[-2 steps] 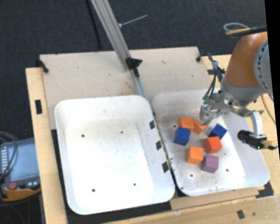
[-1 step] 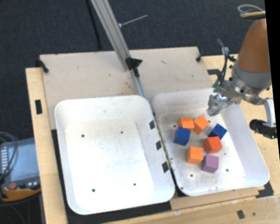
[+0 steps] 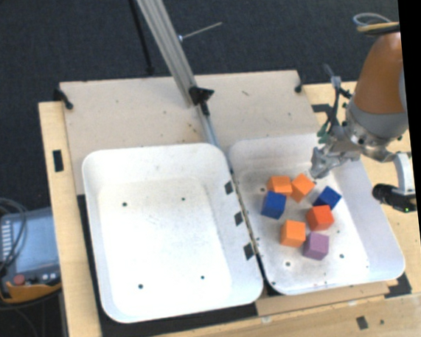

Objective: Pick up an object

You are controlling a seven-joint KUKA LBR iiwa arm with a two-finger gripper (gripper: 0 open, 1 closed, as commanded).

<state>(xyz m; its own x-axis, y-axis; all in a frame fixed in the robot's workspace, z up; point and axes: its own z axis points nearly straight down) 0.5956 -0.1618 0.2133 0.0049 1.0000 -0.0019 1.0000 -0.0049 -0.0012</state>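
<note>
Several small blocks lie in the right bin [image 3: 367, 260]: an orange one [image 3: 279, 185] and another orange one [image 3: 302, 187] at the top of the cluster, a blue block [image 3: 273, 205] to the left, a second blue block [image 3: 329, 197] to the right, a red-orange block [image 3: 320, 216], an orange block [image 3: 294, 233] and a purple block [image 3: 316, 246] at the front. My gripper [image 3: 320, 165] hangs over the right bin, just above and right of the upper orange blocks. Nothing shows between its tips.
The left bin [image 3: 164, 228] sits beside the right one. A slanted metal bar [image 3: 173, 49] runs from the top of the view down to the gap between the bins. A grey device with cables [image 3: 22, 252] sits off the bench at the left.
</note>
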